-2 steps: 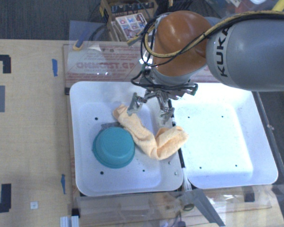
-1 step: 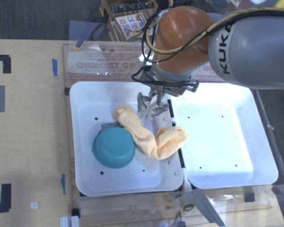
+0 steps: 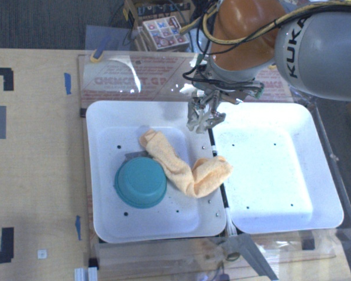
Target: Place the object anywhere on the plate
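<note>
On the wooden tabletop [image 3: 35,174], the left bin [image 3: 105,227] holds a teal bowl [image 3: 141,182] touching a yellow cloth [image 3: 184,168]. Top centre, the hand [image 3: 203,120] hangs empty; its state is unclear.

The grey arm [image 3: 324,51] bears black capital letters reading "KUKA" along its casing at the upper right. A clear panel [image 3: 134,78] behind the bins carries red lettering, too faint and glare-washed to read. A printed box [image 3: 162,31] on the floor beyond shows coloured squares; its wording cannot be made out.
</note>
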You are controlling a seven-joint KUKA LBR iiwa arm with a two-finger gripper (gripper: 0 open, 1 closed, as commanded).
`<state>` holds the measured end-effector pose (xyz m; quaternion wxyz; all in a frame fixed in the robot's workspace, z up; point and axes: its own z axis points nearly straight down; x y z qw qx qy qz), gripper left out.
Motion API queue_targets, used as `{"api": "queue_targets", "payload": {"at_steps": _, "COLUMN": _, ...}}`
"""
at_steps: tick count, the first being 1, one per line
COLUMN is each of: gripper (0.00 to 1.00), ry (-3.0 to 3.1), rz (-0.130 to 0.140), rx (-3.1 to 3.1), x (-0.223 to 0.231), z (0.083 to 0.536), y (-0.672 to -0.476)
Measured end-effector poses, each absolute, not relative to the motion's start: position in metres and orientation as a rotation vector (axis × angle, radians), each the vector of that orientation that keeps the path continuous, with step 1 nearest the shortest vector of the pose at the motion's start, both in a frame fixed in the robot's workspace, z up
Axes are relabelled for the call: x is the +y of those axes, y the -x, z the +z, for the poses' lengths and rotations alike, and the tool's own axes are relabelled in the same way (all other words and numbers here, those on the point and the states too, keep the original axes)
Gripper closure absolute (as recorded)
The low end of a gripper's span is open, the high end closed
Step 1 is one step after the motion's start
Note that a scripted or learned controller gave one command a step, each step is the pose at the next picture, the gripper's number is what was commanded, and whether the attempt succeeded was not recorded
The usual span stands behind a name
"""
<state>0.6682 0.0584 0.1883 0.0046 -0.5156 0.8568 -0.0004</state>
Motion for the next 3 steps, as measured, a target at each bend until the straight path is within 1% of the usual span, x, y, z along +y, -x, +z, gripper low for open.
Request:
{"api": "queue_targets", "payload": {"at_steps": 1, "gripper": 1.0, "ry": 1.536, "rz": -0.003, "rx": 2.728, "x": -0.005, "z": 0.2, "y": -0.668}}
{"api": "queue_targets", "payload": {"at_steps": 2, "gripper": 1.0, "ry": 1.189, "rz": 0.001, "rx": 2.901, "x": 0.044, "z": 0.187, "y": -0.642}}
{"api": "queue_targets", "payload": {"at_steps": 3, "gripper": 1.0, "ry": 1.199, "rz": 0.002, "rx": 2.897, "x": 0.094, "z": 0.187, "y": -0.627}}
